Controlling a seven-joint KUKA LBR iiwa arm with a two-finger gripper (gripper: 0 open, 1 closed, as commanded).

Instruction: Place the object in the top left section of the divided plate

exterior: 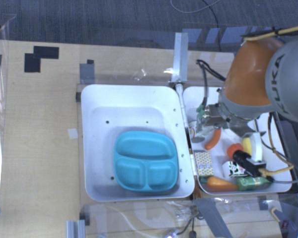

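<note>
The plate (146, 160), blue and divided, lies in the left bin (97, 110), in its near half; it serves as the landmark here. Its sections are one long compartment on the far side and two smaller ones on the near side. Right of the plate, across the bin walls, the right bin (191, 97) holds the loose items: nearest, a carrot (220, 183) and a green packet (252, 183); a patterned sachet (203, 163) just right of the plate's near right corner; farther back, an orange sausage (213, 139). The sausage lies right of the plate and level with its far edge, long axis slanting from near-left to far-right. The gripper (204, 119) hangs just beyond the sausage's far end, under the wrist; whether it is wide or narrow cannot be told, and nothing is visibly held. Judgement: the sausage is the likely object, and the carry runs leftward over the bin walls to the plate's far left part.
</note>
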